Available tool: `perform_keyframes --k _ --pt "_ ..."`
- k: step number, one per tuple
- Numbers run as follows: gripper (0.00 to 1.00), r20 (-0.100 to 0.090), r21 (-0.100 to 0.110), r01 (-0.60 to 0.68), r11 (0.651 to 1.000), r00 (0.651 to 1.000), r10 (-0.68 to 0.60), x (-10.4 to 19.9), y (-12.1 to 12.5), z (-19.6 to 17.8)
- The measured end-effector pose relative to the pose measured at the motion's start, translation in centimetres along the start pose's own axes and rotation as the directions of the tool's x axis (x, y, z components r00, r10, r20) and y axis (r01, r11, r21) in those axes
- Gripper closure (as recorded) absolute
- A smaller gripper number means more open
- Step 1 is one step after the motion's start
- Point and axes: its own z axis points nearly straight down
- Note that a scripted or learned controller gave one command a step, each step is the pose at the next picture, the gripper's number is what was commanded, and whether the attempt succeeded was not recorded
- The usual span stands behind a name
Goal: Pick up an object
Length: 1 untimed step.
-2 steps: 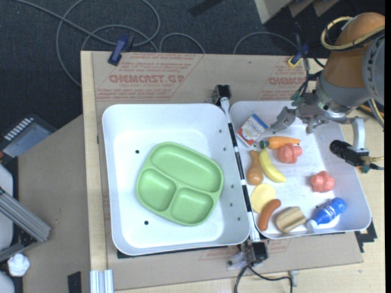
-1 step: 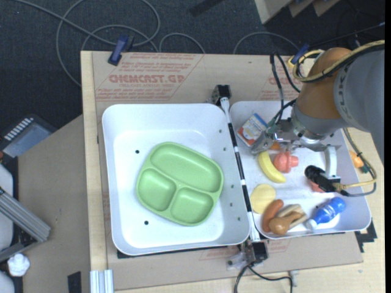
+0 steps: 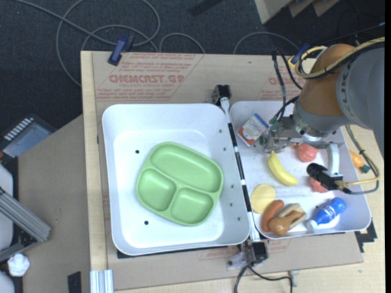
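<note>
One fixed camera looks down at a slant from above the bench (image 3: 183, 72), far enough to take in both white bins (image 3: 116, 163) whole, with dark floor beyond. The arm (image 3: 342, 90) enters from the right of the frame.

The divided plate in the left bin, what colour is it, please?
Light green, clearest in the camera view.

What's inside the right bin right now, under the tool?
Right bin holds a banana, yellow round piece, hot dog, blue bottle, small packet and red pieces. The tool and arm cover whatever lies beneath them.
</note>
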Motion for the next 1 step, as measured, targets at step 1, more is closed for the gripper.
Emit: perform_keyframes --k 1 --pt "1.00 -0.001 0.003 0.002 1.000 1.000 -0.002 2.99 -5.89 -9.07"
